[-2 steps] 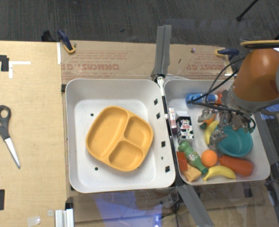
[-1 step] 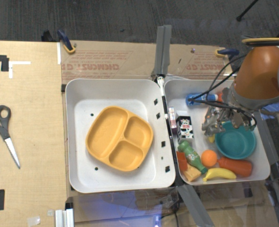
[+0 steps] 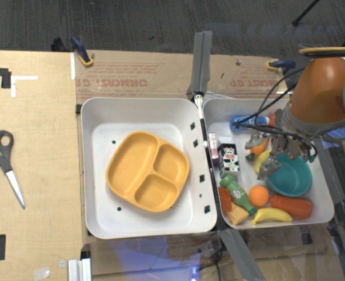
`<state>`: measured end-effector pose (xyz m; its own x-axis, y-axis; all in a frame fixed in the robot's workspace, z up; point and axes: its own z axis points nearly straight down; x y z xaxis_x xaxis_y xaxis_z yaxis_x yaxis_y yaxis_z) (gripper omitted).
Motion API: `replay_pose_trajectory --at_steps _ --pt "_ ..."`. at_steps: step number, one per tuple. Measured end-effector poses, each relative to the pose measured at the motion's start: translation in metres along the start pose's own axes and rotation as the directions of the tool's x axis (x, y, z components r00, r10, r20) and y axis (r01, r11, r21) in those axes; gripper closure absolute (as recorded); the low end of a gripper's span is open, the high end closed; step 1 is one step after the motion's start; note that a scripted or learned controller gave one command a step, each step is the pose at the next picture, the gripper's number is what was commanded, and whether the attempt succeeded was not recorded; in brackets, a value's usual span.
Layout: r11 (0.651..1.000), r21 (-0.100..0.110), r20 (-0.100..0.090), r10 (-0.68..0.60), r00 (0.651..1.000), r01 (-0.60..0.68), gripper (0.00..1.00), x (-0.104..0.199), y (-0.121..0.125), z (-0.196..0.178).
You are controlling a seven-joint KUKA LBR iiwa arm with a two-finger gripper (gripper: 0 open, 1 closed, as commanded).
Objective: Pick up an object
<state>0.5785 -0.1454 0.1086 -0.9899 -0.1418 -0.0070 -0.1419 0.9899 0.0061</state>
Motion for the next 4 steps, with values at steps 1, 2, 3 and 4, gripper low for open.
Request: replay_pose_trajectory --at_steps 1,2,3,4 --pt "0.999 0.005 -0.003 0.031 1.0 -0.031 0.0 -0.012 0.009 0.017" --pt "0.999 0.007 -0.002 -0.032 0.999 0.032 0.0 -0.032 0.008 0.016" --pt "0.978 0.006 0.012 -0.207 0.978 0.207 0.0 -0.034 -0.027 0.013" --pt "0.964 0.006 -0.001 -0.264 0.964 0.264 0.0 -0.019 -0.049 0.015"
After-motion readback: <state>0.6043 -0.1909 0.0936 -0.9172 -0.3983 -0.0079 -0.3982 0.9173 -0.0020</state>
